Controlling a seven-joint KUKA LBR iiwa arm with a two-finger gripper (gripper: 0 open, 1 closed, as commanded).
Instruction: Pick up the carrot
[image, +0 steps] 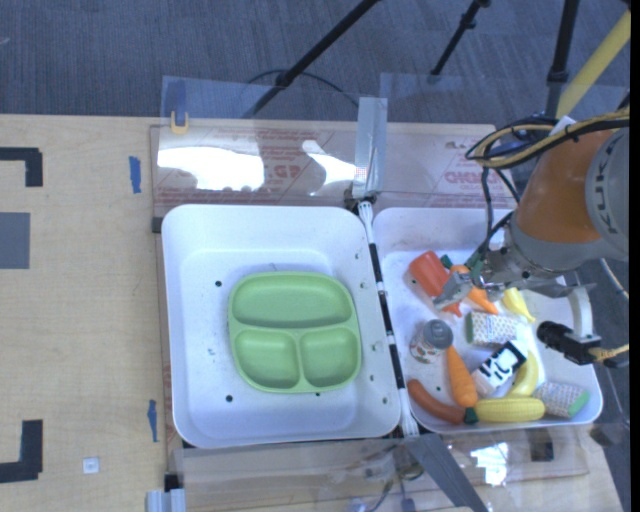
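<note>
Lying lengthwise — carrot — tip upward

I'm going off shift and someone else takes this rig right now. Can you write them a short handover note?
Gripper: low in the right bin, over the toy food near its far end; whether it is open or shut cannot be told.
Carrot: lying in the right bin's near half, beside the yellow corn, apart from the gripper.
Green divided plate: in the left bin.
Done: nothing visible yet; carrot not grasped.
Left: move to the carrot, grip and lift it.

Overhead cam, slanted, both bins
</note>
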